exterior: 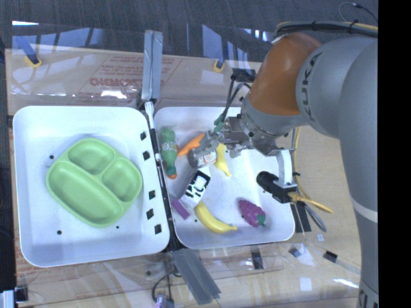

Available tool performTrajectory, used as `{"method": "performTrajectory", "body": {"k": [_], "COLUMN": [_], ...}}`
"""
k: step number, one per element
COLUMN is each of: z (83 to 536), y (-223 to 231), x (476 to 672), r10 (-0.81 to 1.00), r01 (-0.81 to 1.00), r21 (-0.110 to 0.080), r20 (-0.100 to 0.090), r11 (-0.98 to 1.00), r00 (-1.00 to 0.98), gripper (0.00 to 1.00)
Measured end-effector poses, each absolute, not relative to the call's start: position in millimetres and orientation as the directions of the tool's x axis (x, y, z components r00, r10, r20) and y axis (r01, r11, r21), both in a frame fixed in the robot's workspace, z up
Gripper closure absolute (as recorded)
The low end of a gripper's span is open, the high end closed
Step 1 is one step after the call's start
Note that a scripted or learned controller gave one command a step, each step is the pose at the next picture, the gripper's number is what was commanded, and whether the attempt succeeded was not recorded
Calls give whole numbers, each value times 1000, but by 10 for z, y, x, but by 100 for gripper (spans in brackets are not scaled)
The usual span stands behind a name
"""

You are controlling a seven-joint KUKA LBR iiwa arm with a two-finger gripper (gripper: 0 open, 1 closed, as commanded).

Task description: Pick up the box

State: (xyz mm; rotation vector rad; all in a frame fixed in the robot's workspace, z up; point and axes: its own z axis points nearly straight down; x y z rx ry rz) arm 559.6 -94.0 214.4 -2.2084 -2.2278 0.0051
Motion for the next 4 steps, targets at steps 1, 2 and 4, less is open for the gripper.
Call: {"method": "performTrajectory", "body": {"k": [1, 2, 4], "z": [1926, 3200, 3303], "y": [-1281, -1946, -1944], "x": [4781, 4776, 4791], "r10": [994, 976, 975], "r01": [994, 976, 975], "r21": [-4, 3, 6], "r20": [1, -4, -8], "r11": [111, 216, 221], "r00": [-111, -216, -221], "gripper": [0, 0, 0]}}
